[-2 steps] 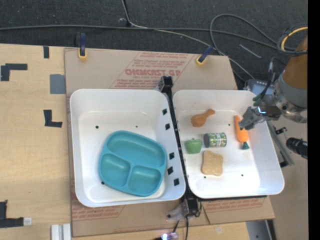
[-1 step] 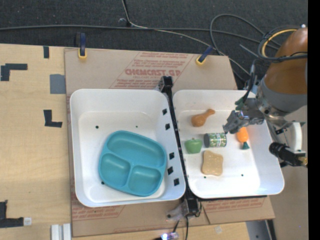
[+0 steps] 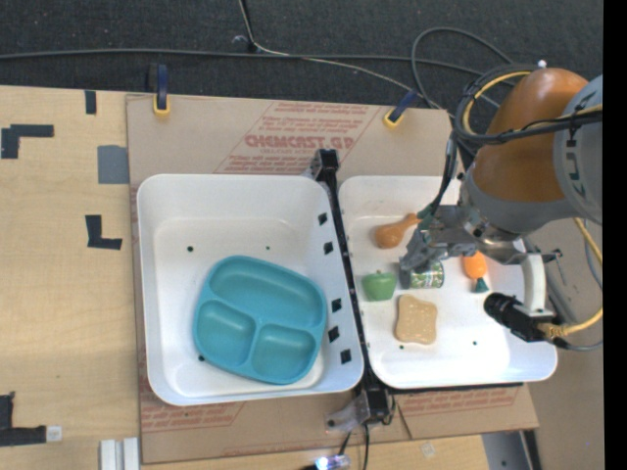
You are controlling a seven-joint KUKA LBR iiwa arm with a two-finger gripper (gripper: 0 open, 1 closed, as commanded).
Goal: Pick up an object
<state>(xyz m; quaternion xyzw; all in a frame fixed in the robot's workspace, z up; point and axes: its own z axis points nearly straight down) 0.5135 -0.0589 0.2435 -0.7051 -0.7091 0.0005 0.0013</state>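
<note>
- end effector (image 3: 423, 259) down in right bin (image 3: 509, 360), grip state can't tell
- green can (image 3: 427, 278) just below it
- teal tray (image 3: 260, 318) far left
- bench (image 3: 59, 292): light wood, cardboard (image 3: 284, 135) under the bins

The right bin (image 3: 529, 360) is crowded at its middle: drumstick (image 3: 395, 230), green piece (image 3: 379, 285), can (image 3: 427, 278), possibly a carrot (image 3: 475, 267), toast (image 3: 416, 320). Its lower right corner lies open.

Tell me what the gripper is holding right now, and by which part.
It cannot be told. The gripper is low in the right bin, right at a small can beside the green object, but no grasp shows.
</note>
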